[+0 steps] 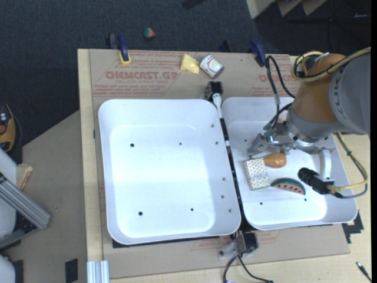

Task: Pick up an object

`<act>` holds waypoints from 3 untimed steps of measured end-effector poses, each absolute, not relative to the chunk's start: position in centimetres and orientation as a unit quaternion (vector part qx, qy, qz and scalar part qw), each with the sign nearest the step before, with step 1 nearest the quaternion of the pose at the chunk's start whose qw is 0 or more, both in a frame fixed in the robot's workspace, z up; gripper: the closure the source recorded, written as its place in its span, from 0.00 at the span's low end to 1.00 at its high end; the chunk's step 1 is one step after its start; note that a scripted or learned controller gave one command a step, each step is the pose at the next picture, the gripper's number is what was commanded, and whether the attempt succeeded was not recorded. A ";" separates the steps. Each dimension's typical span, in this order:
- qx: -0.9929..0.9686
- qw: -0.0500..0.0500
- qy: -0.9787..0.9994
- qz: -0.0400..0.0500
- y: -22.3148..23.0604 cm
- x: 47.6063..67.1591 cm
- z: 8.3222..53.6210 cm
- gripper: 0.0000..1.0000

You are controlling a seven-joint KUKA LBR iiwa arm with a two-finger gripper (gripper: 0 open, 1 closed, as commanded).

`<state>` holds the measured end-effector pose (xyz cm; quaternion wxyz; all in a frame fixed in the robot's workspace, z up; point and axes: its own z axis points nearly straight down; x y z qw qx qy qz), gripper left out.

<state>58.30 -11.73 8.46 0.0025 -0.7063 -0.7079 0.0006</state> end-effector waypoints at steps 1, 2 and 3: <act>-0.708 0.002 -0.706 0.001 -15.9 54.6 8.5 0.00; -0.707 0.000 -0.707 0.000 -15.7 54.8 9.5 1.00; -0.705 -0.004 -0.709 -0.003 -10.9 58.9 18.1 1.00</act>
